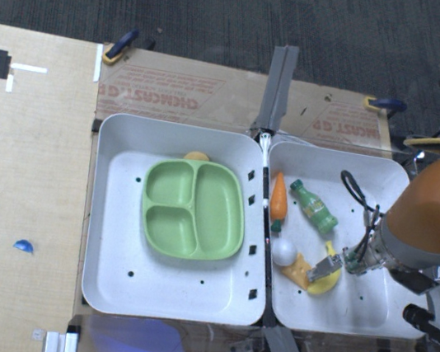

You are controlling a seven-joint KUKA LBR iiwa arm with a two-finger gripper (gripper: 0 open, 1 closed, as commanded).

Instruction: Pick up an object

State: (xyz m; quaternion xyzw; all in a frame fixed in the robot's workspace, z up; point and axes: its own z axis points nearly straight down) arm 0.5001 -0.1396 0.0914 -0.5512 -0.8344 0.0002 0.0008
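The right bin [369, 309] holds several small objects. An orange carrot [280, 198] lies along its left wall, with a green bottle [313, 207] just to its right. A white ball [283, 252] sits lower down, touching an orange-yellow piece [298, 271]. A yellow banana-shaped toy [325, 286] lies beside that piece. My gripper [326, 269] is down in this bin, its tip right over the yellow toy's upper edge. The grey arm with its orange band [436, 207] covers the bin's right side.
The left bin [116, 195] holds a green divided plate [194, 208], and a small yellow-orange object [196, 156] peeks out behind its far rim. A black cable [355, 189] loops above the bottle. Cardboard [184, 90] lies behind the bins.
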